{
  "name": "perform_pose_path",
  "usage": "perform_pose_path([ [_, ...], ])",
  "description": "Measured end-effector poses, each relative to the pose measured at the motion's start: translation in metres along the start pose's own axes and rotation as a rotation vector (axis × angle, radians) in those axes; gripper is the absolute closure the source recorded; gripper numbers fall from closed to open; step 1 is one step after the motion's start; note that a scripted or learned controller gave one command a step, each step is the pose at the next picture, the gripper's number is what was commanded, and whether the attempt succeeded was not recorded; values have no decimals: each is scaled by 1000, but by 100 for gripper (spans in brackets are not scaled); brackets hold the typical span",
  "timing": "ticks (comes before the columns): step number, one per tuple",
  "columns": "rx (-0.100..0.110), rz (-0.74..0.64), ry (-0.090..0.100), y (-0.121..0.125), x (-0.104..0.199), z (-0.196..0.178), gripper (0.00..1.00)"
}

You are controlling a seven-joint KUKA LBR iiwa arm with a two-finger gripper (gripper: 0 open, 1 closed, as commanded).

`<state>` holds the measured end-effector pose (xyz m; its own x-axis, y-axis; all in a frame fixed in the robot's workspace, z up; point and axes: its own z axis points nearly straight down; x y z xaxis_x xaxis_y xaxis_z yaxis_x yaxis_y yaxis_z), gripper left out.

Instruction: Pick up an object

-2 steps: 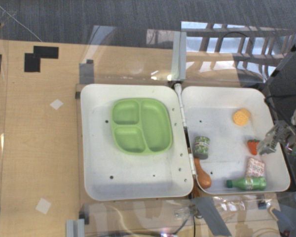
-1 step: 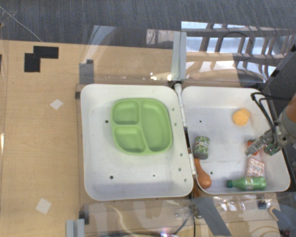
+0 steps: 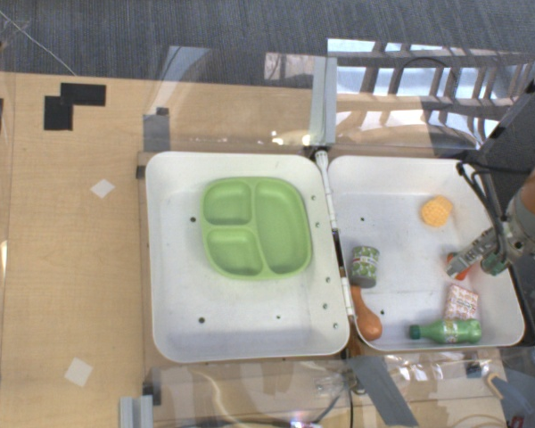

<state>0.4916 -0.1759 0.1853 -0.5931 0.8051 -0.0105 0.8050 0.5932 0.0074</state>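
A pale wooden desk (image 3: 62, 266), marked with black squares near its far left corner, is carrying two shallow white bins; dark carpet is lying beyond its far edge. The left bin (image 3: 174, 328) is holding a green divided plate (image 3: 254, 226). The right bin (image 3: 401, 181) is holding a round yellow object (image 3: 436, 210), a small green can (image 3: 365, 265), an orange-brown object (image 3: 366, 317), a green bottle (image 3: 446, 331) and a printed packet (image 3: 462, 303). The gripper (image 3: 468, 261) is hovering by that bin's right edge; its opening cannot be judged.
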Motion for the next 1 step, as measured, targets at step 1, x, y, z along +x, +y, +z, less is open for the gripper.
perform_pose_path([
  [1, -4, -10, -6, 3, -1, -12, 100],
])
